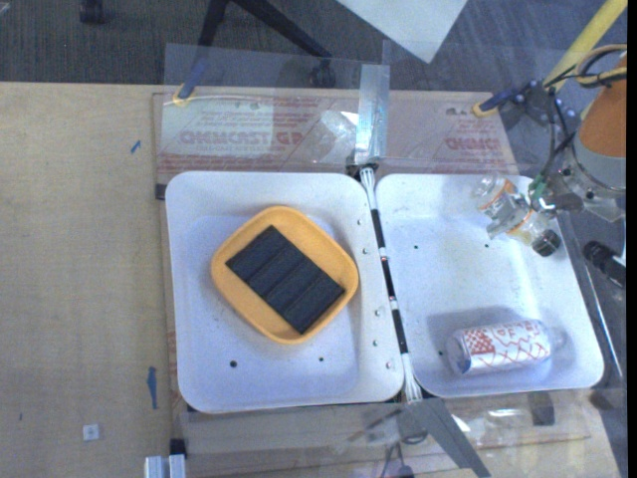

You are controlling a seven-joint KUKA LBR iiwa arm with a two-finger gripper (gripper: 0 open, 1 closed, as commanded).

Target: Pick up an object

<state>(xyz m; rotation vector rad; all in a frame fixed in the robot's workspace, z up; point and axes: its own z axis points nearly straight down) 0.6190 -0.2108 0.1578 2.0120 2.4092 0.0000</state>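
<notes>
A yellow square dish [284,272] with a black ribbed pad in it lies tilted in the middle of the left bin [199,357]. A red-and-white patterned can [498,346] lies on its side near the front of the right bin [448,257]. My gripper [513,213] hangs over the right bin's far right corner, well behind the can and apart from it. The arm's grey wrist and orange band [605,127] enter from the right edge. I see nothing held in the gripper.
Both bins sit side by side on a wooden bench [70,267], joined by a central seam [383,267]. A clear plastic panel [279,132] stands behind them. Cables [557,108] trail near the arm at the back right. An office chair base [229,8] stands on the floor beyond.
</notes>
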